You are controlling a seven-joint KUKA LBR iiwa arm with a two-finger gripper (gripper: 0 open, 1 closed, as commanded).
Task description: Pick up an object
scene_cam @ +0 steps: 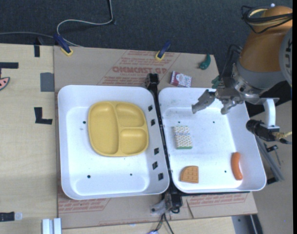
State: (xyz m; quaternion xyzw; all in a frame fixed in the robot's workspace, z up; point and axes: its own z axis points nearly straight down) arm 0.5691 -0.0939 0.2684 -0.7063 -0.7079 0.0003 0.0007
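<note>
In the right bin [172, 101] lie a green-and-white patterned sponge [183, 137], a round waffle-like cookie [189, 174] near the front edge, and an orange hot dog [237, 165] at the front right. My gripper [214, 104] hangs above the back right part of this bin, open, its two fingers [201, 103] spread wide with nothing between them. It stands behind and to the right of the sponge, apart from every object.
The left bin [70, 145] holds a yellow divided plate [118, 128]. A small red-and-white packet [180, 79] and a green clip [205, 61] lie on the cardboard behind the bins. Black clamps [156, 130] join the two bins along the middle.
</note>
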